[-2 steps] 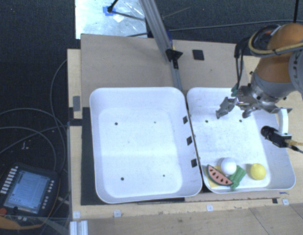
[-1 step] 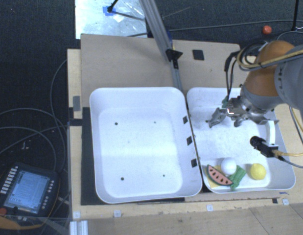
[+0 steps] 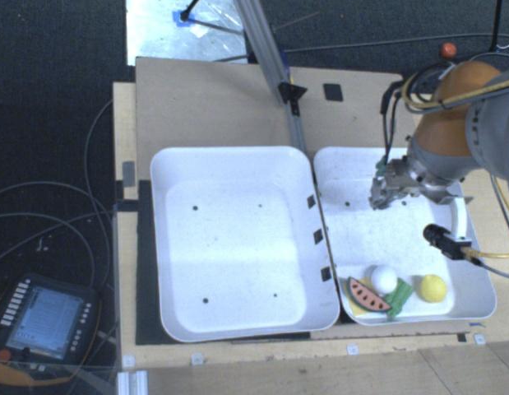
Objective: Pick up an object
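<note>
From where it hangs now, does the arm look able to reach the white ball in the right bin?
Probably yes. The gripper hangs over the right bin, and the bin floor between it and the white ball is bare. The watermelon slice and green piece crowd the ball.

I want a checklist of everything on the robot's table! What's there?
Surface: bench bearing a left bin and a right bin, side by side.
Job's things: watermelon slice, white ball, green piece and yellow lemon, all bunched at the right bin's near end.
Clutter: nothing seen.
Grippers: gripper over the right bin's far part, apart from the toys; jaws too blurred to judge.
Cables: black cables looping on the floor left of the bench.
Surroundings: dark floor, control pendant at lower left, tripod leg behind.
</note>
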Robot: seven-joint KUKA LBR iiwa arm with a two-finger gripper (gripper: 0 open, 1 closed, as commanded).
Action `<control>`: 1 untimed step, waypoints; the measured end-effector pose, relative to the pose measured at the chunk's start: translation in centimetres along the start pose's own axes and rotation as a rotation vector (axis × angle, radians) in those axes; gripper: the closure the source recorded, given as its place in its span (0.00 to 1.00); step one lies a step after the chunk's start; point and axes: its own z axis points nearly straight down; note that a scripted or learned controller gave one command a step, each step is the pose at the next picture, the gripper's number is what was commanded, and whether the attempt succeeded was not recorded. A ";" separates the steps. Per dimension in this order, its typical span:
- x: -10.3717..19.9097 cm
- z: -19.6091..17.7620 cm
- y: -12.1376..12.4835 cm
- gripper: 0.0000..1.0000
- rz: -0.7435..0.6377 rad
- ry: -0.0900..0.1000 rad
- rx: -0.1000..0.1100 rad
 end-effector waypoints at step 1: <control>-0.2 -6.2 0.6 1.00 -0.001 0.000 -0.004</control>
